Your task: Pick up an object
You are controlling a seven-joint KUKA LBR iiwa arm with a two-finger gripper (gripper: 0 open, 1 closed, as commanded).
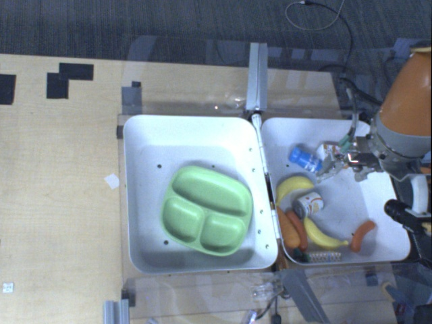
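Observation:
My gripper hangs over the upper middle of the right bin, reaching in from the right under the orange-banded wrist. Just left of it lies a small blue bottle-like object, close to the gripper's tip. Whether the two touch is unclear. Below them a yellow banana curves around a small tin can and down to the bin's front. An orange carrot lies along the left wall. A reddish sausage rests at the front right.
The left bin holds a green divided plate. A metal divider post stands between the bins at the back. A dark comb-like strip lies at the right bin's front edge. A cable loops on the floor behind.

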